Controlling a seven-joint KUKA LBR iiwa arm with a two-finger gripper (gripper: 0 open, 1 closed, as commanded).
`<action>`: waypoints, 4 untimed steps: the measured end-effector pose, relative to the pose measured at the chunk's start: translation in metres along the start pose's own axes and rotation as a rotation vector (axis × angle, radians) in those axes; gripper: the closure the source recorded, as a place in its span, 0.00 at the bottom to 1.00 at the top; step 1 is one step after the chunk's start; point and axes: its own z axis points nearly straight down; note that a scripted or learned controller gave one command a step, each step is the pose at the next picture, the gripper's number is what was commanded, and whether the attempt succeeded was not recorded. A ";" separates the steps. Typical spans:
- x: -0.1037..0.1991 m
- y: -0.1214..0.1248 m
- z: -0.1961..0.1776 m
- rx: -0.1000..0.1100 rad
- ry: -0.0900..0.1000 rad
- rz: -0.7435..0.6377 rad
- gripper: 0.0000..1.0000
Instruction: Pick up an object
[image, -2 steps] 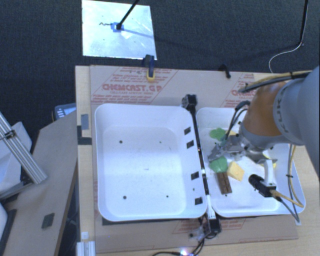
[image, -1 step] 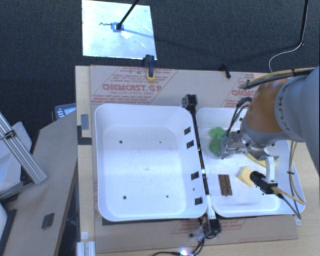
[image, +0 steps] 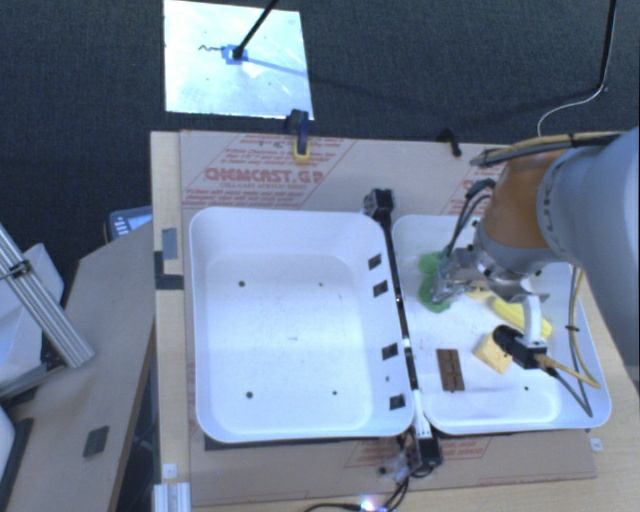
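Toward three o'clock, inside the right bin (image: 560, 405), the pincer (image: 450, 287) sits low over a green object (image: 433, 283); whether it grips cannot be told. Best to centre on the green piece, close firmly, then lift straight, clear of the yellow block (image: 492, 352).

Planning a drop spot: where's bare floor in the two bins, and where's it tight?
The left bin has open floor wall to wall. In the right bin, free floor lies along the near wall, beyond the brown block. It is crowded mid-bin: the pincer sits at the green object, with the yellow pieces just right of it.
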 end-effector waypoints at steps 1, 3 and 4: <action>0.022 0.029 -0.319 -0.018 -0.003 -0.003 1.00; 0.197 -0.061 -0.264 0.002 0.004 -0.010 1.00; 0.319 -0.113 -0.249 0.006 0.004 -0.015 1.00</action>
